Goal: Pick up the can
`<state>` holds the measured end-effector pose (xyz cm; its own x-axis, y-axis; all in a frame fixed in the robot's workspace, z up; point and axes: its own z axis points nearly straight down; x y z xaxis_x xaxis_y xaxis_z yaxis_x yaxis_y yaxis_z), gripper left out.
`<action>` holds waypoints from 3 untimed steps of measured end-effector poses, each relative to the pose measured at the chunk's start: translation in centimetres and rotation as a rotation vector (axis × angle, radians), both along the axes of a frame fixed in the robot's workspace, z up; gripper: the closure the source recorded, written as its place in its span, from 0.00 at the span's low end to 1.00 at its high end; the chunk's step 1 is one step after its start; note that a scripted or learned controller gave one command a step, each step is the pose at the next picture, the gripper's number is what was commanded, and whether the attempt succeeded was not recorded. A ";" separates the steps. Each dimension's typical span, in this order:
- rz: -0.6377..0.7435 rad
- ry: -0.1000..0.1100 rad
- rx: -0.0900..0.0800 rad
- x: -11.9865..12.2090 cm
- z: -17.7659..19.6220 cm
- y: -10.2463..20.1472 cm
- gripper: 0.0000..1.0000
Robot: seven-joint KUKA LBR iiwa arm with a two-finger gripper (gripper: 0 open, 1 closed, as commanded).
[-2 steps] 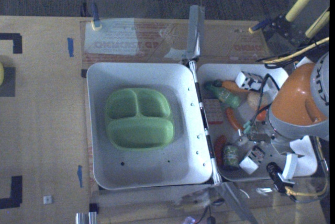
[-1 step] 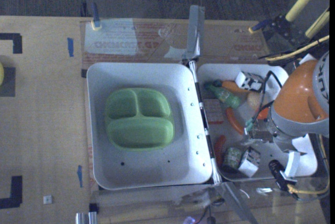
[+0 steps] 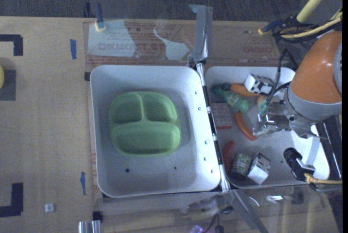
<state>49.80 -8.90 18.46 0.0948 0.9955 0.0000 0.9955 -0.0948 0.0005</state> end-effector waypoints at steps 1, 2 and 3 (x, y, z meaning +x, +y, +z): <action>0.222 -0.002 -0.001 3.8 10.2 3.2 1.00; -0.070 0.005 0.000 -0.3 7.5 7.5 1.00; 0.144 -0.002 -0.002 7.9 9.6 6.6 1.00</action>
<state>57.73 -2.32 28.04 -0.0494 0.9988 -0.0014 0.9988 0.0494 0.0026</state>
